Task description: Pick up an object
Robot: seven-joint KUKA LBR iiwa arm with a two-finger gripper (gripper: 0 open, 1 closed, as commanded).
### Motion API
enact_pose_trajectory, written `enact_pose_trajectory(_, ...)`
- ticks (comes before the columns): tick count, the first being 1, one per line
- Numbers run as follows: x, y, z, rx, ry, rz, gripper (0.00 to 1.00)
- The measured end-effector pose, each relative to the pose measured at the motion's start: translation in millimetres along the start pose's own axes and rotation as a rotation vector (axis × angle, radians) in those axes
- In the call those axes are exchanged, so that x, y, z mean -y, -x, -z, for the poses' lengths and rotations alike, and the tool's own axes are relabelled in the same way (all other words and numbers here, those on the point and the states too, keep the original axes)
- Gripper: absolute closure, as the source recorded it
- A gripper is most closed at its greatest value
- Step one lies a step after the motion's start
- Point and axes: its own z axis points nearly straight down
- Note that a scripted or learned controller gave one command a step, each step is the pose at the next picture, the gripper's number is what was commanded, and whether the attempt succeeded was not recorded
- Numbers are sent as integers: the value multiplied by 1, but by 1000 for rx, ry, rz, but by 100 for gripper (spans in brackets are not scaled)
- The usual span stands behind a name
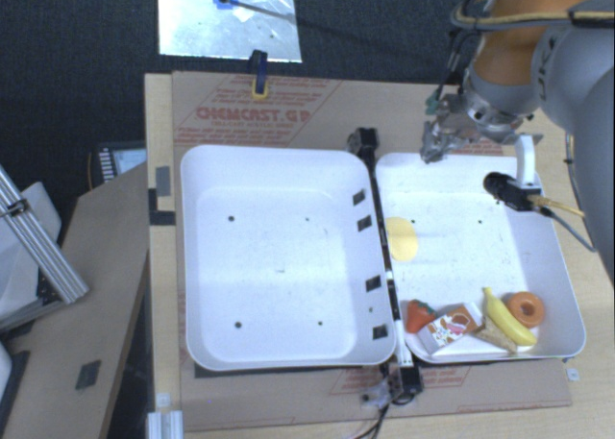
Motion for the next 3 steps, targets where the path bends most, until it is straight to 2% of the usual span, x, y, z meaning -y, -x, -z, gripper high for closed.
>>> enact_pose_trajectory(1, 4, -54, 47, -2, -6, 2, 100)
enact_pose_trajectory(2, 58, -126, 27, -3, -17, 3, 100)
enact_pose_trajectory(3, 60, -188, 111, -4, -4, 3, 100)
